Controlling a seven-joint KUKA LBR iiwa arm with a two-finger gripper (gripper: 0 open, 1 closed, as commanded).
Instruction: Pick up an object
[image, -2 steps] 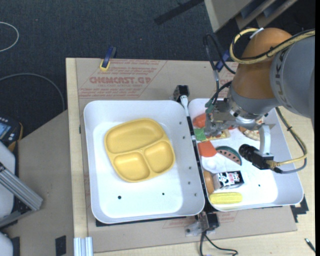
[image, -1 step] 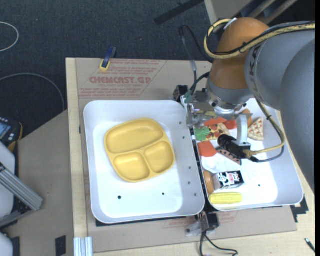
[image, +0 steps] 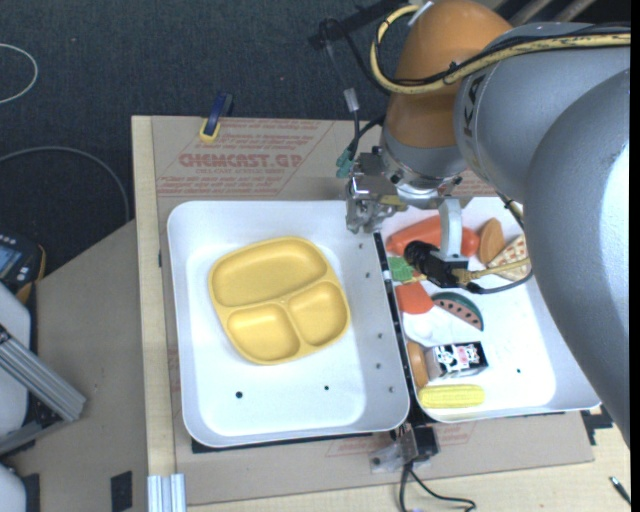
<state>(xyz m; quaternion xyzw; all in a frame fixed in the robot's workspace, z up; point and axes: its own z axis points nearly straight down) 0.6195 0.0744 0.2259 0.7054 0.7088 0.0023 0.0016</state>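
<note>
1. the left white bin (image: 190, 300) holds a yellow divided plate (image: 278, 298) with three compartments, lying toward its far left part.
2. the right white bin (image: 540, 370) carries a heap of toy food: an orange carrot-like piece (image: 415, 238), a watermelon slice (image: 462, 308), a waffle wedge (image: 508, 260), a black-and-white carton (image: 460, 357) and a yellow corn cob (image: 452, 397) at its near edge.
3. the claw (image: 368, 212) hangs over the far end of the wall between the bins; whether it is open or closed cannot be told.
4. the wooden worktop (image: 250, 160) bears red lettering and a blue-and-yellow clip (image: 214, 118) at its far edge; dark carpet (image: 100, 60) lies beyond.
</note>
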